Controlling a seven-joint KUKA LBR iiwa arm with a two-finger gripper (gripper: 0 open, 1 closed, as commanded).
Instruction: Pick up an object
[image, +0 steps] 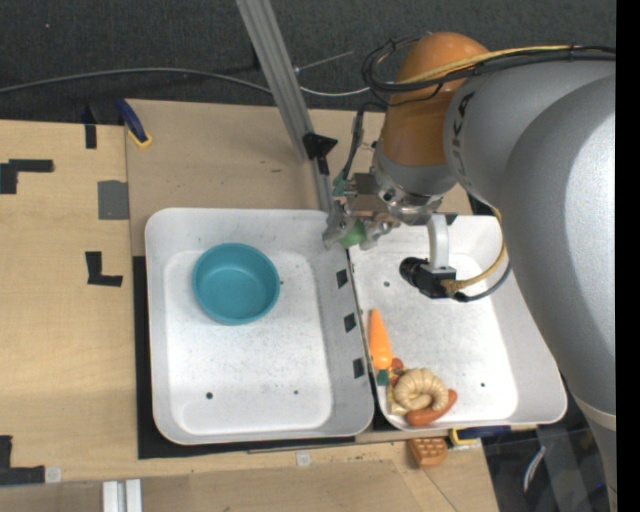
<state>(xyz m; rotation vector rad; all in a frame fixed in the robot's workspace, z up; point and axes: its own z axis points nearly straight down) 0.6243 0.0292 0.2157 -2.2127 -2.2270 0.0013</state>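
My gripper hangs over the far end of the divider between the two white bins, under the orange wrist band. A small green object shows between its fingertips, and the gripper is shut on it. A blue bowl sits upright in the left bin. In the near left corner of the right bin lie an orange carrot, a beige croissant-shaped piece and a red sausage-like piece, all close together.
A slanted metal pole rises just behind the gripper. A black connector on a yellow cable hangs from the arm over the right bin. The big grey arm covers the right side. A small orange block lies by the front edge.
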